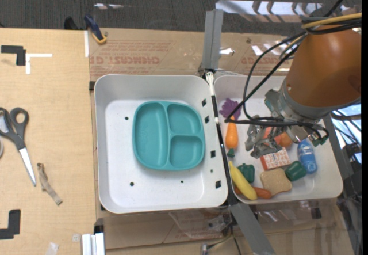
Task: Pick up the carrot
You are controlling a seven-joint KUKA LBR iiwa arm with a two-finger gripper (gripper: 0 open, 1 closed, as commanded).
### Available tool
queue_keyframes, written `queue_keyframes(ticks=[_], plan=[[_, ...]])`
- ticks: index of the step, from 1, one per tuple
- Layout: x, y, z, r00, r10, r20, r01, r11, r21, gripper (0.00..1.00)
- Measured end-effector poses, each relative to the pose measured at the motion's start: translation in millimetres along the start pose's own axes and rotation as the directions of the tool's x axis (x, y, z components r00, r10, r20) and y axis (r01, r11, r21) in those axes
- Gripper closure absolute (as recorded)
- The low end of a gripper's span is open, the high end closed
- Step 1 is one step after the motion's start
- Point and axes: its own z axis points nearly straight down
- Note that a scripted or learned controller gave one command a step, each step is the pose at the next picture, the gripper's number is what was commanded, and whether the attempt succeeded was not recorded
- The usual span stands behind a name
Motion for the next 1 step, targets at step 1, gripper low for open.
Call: queue_keyframes(ticks=[1], plan=[[-1.5,-0.5,-8.9,1.000,0.004,0.003,-0.004,1.000,0.000,1.00]])
